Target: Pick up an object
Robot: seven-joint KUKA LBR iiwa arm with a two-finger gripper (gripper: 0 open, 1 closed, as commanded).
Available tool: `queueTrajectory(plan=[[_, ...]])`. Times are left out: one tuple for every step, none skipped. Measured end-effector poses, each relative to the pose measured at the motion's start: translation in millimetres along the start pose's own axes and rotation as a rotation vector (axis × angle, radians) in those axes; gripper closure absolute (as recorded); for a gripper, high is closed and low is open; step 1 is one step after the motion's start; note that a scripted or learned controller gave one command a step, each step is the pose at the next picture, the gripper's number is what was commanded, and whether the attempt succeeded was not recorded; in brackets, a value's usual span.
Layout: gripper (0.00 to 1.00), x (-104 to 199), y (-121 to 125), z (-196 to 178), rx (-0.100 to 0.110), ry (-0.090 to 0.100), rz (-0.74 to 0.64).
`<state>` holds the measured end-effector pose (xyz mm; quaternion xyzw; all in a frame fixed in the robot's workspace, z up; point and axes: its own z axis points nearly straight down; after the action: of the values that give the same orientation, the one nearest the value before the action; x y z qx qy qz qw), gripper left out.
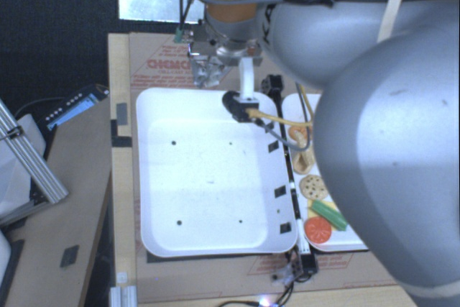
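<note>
The left bin (208, 176) has a white floor with a few dark specks and nothing in it that I would call a target. The end effector (207, 72) hangs over that bin's far edge, near its far right corner. From this slant I cannot tell whether it is wide, narrow or carrying anything.

The pickable things lie in the right bin (343, 246), along its left wall toward the near corner: a cracker (313, 188), then a green piece (328, 213) touching a red piece (318, 229) at the near end. The arm (374, 154) covers most of that bin, so there may be more that I cannot see.

My worry is the mismatch. The end effector is over the wrong bin, well apart from every target, and a descent here would close on bare plastic or strike the rim. Once it is across, the items sit hard against the wall, which could block a clean grip. The green and red pieces touch, so a grasp on one may shove the other.
</note>
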<state>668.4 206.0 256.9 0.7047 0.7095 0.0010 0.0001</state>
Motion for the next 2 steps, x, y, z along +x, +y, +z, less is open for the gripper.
queueTrajectory(plan=[[1.0, -2, 1, -12, -0.003, -0.001, -0.002], [1.0, -1, 1, -23, -0.005, -0.001, -0.007]])
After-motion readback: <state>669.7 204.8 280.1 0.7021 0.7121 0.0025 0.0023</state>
